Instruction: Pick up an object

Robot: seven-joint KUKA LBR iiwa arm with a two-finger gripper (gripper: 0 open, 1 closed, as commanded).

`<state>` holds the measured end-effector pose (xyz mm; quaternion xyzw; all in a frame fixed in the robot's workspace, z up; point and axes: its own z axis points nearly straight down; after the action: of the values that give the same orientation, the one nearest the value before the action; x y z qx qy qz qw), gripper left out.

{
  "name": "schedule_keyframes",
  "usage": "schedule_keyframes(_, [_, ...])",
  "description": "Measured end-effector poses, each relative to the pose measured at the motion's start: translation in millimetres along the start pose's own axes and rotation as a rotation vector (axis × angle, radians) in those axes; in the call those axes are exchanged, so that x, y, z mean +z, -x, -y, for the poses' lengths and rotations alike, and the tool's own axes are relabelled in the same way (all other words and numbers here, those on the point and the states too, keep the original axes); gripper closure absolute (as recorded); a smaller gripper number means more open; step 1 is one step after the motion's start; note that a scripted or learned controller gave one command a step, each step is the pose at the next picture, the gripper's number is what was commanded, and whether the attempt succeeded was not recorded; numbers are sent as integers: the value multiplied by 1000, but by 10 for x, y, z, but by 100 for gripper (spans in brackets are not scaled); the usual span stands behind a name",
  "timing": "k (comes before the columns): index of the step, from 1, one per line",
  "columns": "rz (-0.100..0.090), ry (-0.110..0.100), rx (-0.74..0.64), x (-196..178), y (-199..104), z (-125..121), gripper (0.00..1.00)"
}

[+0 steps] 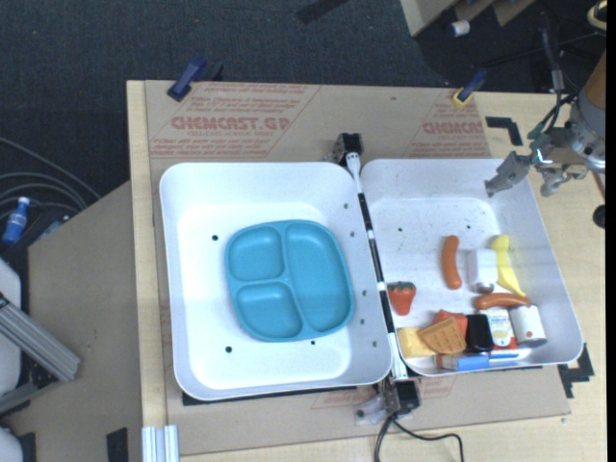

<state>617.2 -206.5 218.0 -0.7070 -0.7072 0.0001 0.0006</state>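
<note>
Camera view: gripper (528, 173) seemingly open, empty.

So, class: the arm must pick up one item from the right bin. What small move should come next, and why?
Probably move the gripper down and leftward in the view, toward the lone hot dog. The gripper hangs over the right bin's upper right corner with nothing between its open jaws, and the hot dog lies apart from the crowded pile, with bare floor around it.
</note>
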Motion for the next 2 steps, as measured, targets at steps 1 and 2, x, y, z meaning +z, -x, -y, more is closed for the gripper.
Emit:
schedule_keyframes(1, [-1,-3,-1,1238,-158,-72,0])
schedule_keyframes(2, [0,3,-1,1333,-767,-334,0])
